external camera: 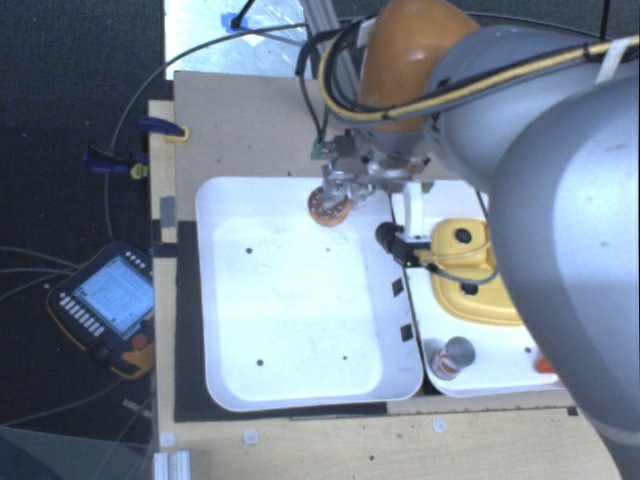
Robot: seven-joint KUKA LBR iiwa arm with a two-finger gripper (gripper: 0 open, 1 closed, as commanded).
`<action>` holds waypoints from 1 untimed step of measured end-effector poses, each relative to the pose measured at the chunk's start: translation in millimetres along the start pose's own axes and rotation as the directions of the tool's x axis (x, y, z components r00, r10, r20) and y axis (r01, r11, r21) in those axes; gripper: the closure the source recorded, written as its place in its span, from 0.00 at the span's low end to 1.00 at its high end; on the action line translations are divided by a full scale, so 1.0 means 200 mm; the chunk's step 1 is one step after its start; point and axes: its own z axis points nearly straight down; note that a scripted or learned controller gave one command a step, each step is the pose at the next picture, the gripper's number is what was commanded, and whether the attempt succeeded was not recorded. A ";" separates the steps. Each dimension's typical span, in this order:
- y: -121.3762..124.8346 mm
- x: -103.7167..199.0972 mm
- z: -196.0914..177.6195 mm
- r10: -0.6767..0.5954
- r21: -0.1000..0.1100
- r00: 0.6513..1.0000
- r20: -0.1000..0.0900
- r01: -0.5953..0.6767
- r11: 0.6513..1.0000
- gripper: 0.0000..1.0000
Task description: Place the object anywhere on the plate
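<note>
Round brown object (328, 208) over left bin (290, 368)

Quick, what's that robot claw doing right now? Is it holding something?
Gripper: over the left bin, right at a small round brown object; whether it grips it cannot be told.
</note>
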 end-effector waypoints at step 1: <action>0.05 0.13 -0.03 0.002 -0.001 1.000 -0.001 -0.002 1.000 1.00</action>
